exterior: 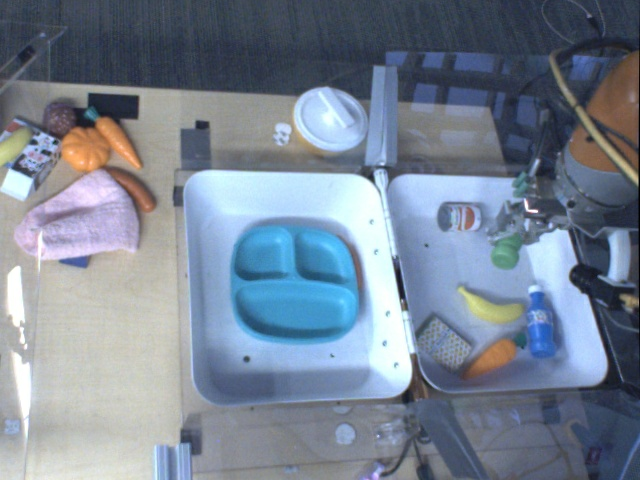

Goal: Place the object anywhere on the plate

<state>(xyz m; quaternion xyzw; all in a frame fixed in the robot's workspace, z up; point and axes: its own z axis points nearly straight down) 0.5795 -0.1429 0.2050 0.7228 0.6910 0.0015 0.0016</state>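
Note:
A blue divided plate (295, 286) lies in the left white bin (215, 368). My gripper (516, 224) hangs over the upper right part of the right bin (580, 373). A small green object (505, 253) sits directly at the gripper's lower end, and whether it is gripped or only lies beneath cannot be told. Also in the right bin are a small can (459, 217) on its side, a yellow banana (490, 306), a blue bottle (540, 323), an orange carrot (492, 359) and a checkered pad (444, 342).
A white lidded bowl (331, 118) stands behind the bins. On the bench at far left lie a pink cloth (80, 218), toy vegetables (100, 148) and a small box (30, 158). A metal divider (393, 258) separates the two bins.

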